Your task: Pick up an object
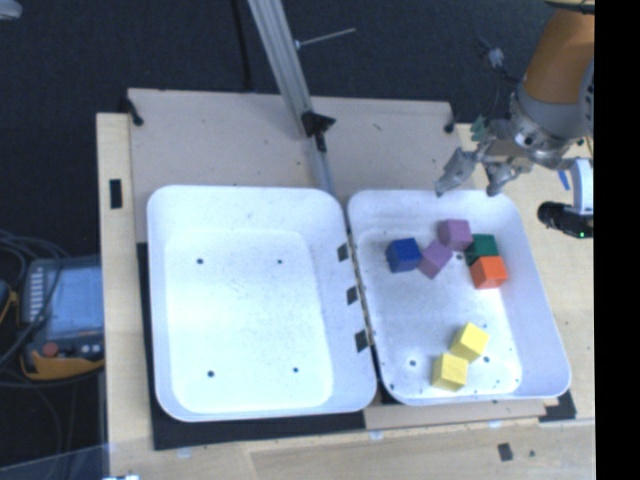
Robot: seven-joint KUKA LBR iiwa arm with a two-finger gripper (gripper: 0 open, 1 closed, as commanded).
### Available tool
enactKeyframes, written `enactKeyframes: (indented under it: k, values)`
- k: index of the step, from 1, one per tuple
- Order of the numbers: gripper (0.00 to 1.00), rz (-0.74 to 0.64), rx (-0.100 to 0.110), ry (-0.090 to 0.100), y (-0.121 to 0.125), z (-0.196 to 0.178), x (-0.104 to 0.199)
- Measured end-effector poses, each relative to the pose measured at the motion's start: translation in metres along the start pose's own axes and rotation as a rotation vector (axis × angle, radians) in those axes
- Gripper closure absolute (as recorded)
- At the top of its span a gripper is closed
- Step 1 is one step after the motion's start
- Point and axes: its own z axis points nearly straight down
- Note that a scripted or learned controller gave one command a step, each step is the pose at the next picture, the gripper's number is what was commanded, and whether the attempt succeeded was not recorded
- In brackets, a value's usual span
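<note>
**Gripper spread and empty above the right bin's far rim**

The arm (556, 58) comes in from the upper right, its orange band above the grey wrist, and tilts down toward the far edge of the right bin (530, 353). The gripper (473, 177) hangs over that far rim with its two fingers apart and nothing between them.

The arm's upper part is cut off by the frame's top and right side. The green block (485, 245) is partly covered by the orange block (488, 270) in front of it, and its full shape is hard to read.

The blocks all lie inside the right bin, nearer the camera than the gripper. Closest to it are two purple blocks (446, 245), touching each other, with the blue block (403, 255) just to their left and the green and orange ones just to their right. Two yellow blocks (460, 355) sit well apart from the gripper, near the bin's front edge. The left bin (175, 208) lies beside the right one.
</note>
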Motion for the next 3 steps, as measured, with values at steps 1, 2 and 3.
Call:
enactKeyframes:
  k: [1, 2, 3]
  values:
    - [0.00, -0.002, 0.001, 0.000, 0.000, 0.000, 0.000]
    - [0.00, -0.004, 0.004, 0.001, 0.001, 0.042, 0.001]
    - [0.00, 0.003, 0.005, 0.000, 0.005, 0.093, -0.009]
